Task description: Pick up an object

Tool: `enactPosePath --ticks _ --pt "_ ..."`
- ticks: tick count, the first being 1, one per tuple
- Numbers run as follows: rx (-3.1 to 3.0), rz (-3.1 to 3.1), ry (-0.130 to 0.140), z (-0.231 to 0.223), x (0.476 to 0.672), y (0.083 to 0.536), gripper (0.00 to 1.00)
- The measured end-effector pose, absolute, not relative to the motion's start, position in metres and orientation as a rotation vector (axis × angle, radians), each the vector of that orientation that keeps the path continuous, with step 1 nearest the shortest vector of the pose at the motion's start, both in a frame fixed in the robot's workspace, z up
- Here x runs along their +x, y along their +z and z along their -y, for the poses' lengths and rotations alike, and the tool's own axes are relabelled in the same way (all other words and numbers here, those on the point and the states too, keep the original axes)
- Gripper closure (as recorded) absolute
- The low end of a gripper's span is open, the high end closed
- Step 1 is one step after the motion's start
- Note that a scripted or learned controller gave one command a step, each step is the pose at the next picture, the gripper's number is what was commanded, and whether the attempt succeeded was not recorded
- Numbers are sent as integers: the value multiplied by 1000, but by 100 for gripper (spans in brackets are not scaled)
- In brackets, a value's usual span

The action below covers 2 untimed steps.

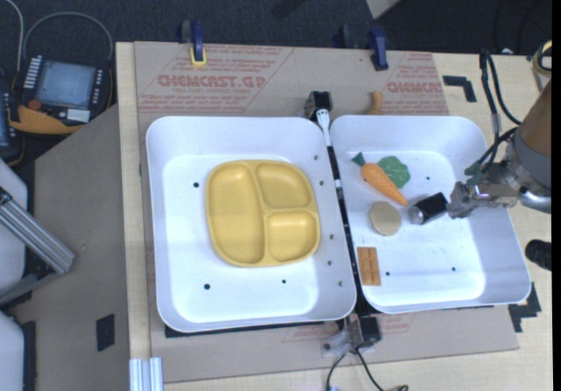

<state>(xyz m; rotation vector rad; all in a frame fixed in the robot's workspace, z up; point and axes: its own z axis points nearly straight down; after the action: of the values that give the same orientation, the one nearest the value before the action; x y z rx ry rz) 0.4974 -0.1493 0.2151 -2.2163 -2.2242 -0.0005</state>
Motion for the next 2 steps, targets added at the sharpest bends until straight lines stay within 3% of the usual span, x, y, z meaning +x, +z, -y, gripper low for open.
enactPosePath --ticks 2 --pt "-2213 2229 -3 40 528 202 100"
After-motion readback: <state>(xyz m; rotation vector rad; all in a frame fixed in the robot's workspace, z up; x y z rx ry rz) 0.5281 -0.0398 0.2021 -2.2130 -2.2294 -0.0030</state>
